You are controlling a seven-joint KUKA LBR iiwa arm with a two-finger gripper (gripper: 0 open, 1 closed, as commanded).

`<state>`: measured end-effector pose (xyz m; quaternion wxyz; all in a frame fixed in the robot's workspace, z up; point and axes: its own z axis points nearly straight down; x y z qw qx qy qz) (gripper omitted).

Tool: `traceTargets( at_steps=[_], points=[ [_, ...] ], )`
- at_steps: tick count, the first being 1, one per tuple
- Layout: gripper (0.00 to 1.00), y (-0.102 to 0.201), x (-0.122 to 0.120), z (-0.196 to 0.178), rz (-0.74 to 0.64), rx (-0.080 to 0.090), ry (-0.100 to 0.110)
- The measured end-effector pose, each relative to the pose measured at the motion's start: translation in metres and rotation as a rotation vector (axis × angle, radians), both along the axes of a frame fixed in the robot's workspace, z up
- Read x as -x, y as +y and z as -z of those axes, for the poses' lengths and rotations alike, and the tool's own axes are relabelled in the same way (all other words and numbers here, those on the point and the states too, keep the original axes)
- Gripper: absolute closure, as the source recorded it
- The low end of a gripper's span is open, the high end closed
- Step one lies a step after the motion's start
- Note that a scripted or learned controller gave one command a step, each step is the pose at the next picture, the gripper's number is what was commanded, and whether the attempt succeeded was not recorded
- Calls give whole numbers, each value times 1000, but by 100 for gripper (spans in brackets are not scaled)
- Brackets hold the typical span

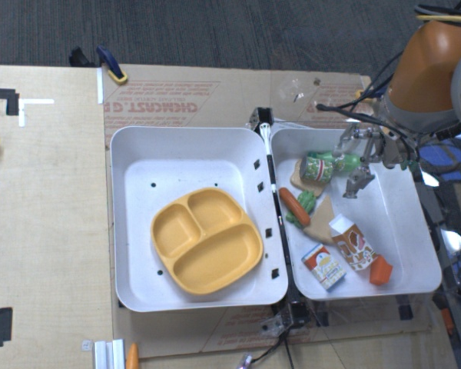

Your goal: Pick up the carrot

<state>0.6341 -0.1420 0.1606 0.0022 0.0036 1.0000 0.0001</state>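
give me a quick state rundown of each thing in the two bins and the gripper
carrot: lying flat at the right bin's left wall, ungrasped
green can: on its side, on a tan slice
yellow divided plate: upright in the left bin, nothing in its compartments
brown carton: lying flat
small blue and white box: lying flat
orange-red block: resting near the right bin's front wall
gripper: over the right bin, apart from the carrot

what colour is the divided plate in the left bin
Yellow-orange all over, with no pattern; the divided plate shows clearly in the camera view.
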Motion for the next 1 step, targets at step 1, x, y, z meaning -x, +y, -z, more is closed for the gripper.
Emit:
traceTargets(
  at_steps=[1],
  points=[
    [0, 37, 22, 63, 137, 0, -8]
  ],
)
